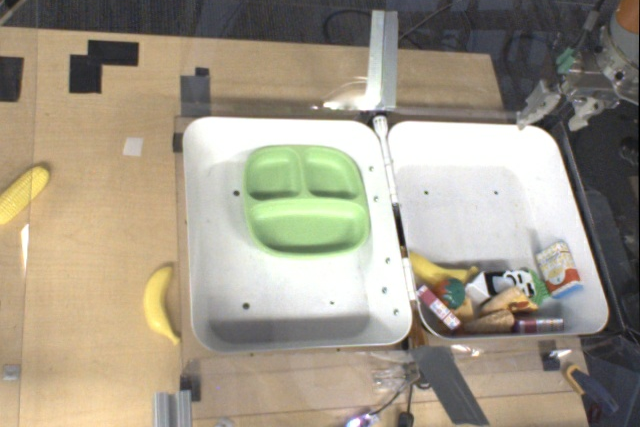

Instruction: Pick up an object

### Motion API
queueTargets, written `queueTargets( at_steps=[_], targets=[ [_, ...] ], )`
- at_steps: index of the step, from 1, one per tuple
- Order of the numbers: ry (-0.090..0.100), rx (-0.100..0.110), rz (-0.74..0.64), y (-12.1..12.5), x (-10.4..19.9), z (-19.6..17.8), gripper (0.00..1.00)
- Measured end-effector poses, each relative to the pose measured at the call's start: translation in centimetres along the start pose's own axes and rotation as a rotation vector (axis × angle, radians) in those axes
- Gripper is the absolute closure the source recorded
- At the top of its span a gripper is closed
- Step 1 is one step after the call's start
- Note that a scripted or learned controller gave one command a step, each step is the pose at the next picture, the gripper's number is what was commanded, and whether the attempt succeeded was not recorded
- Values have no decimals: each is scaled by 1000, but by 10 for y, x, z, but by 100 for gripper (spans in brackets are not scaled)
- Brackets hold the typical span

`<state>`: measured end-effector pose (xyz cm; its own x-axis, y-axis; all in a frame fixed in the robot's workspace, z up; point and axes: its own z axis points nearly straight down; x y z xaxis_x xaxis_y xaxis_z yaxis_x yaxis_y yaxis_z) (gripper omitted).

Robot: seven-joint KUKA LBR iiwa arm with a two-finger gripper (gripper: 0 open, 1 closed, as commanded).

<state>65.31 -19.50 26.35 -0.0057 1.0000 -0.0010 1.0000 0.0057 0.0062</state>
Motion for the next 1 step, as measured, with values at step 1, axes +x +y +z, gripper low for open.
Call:
queueTargets(
  at_steps=[1],
  targets=[
    [2,2,10,16,75,138,0]
  ],
)
